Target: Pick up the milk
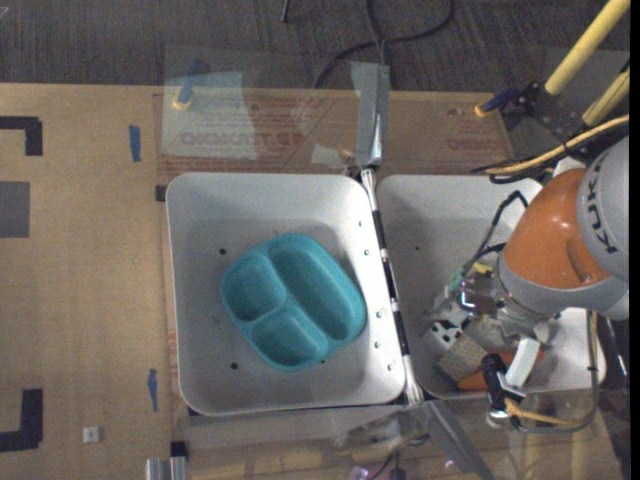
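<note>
The arm's orange wrist [555,243] hangs low over the right bin [420,218], and the gripper [468,296] below it points down toward the bin's lower left part. Just under the gripper lies a small white thing with black patches [445,328], which looks like the milk carton, though the arm partly hides it. Nothing shows between the fingers. A brown block [460,363] lies right below the patched thing, and an orange piece [500,352] peeks out beside it.
In the left bin [200,218] rests a teal divided plate [292,298]. A metal divider [385,268] separates the two bins. Cardboard covers the bench [80,268] to the left, and cables run over the floor behind.
</note>
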